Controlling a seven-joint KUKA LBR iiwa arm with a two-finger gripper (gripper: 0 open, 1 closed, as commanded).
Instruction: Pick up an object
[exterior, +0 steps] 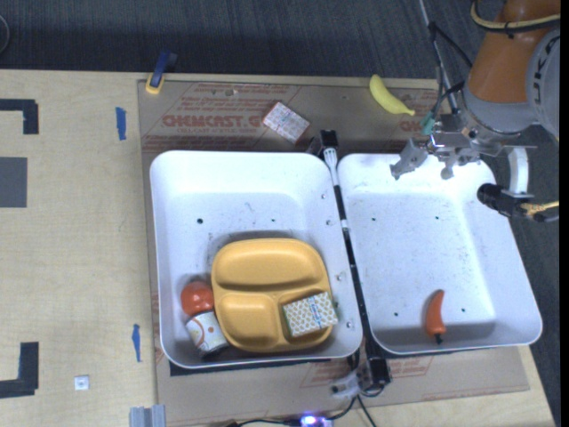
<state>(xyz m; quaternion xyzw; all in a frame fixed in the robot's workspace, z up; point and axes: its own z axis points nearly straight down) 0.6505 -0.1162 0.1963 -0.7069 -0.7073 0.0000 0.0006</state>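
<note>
A yellow banana (pixel 389 95) is spotted on the cardboard (pixel 204 118) just beyond the gripper (pixel 426 165); farther left, a patterned packet (pixel 285 121) and blue clamp (pixel 160 71) are seen.

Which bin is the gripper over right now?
The right bin, the one holding the small orange piece. The gripper hangs over its far edge; the left bin holds the yellow tray.

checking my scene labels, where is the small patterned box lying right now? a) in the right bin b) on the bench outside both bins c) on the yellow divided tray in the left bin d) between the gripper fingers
c: the small patterned box rests in the lower right compartment of the yellow divided tray, which sits inside the left bin, far from the gripper over the right bin.
</note>
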